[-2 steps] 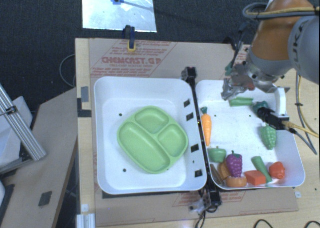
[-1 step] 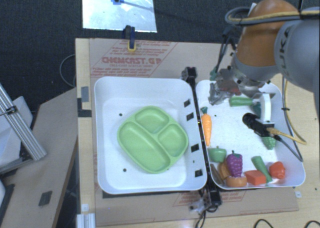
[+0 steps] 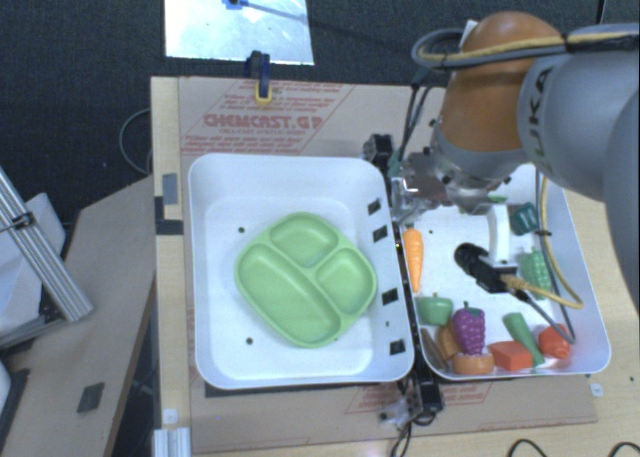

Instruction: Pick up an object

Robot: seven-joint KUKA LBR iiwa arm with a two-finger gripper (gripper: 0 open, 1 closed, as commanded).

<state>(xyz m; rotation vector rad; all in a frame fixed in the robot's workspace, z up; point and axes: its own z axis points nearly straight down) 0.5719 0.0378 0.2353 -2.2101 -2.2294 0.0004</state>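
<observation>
In left bin (image 3: 215, 245), one green tray (image 3: 305, 278), one carrot (image 3: 412, 257) right

So you've got two bins side by side on the bench (image 3: 120, 245), and the left bin (image 3: 215, 185) has a divided plate (image 3: 305, 278) sitting roughly in its middle, a bit toward the near edge. The right bin (image 3: 585, 330) is where the toy food is: a carrot (image 3: 412, 257) along its left wall, with a pepper (image 3: 434, 308), grapes (image 3: 468, 328) and what I think is a tomato (image 3: 553, 343) along the near edge. The arm (image 3: 510, 95) hangs over the right bin's far end.
</observation>
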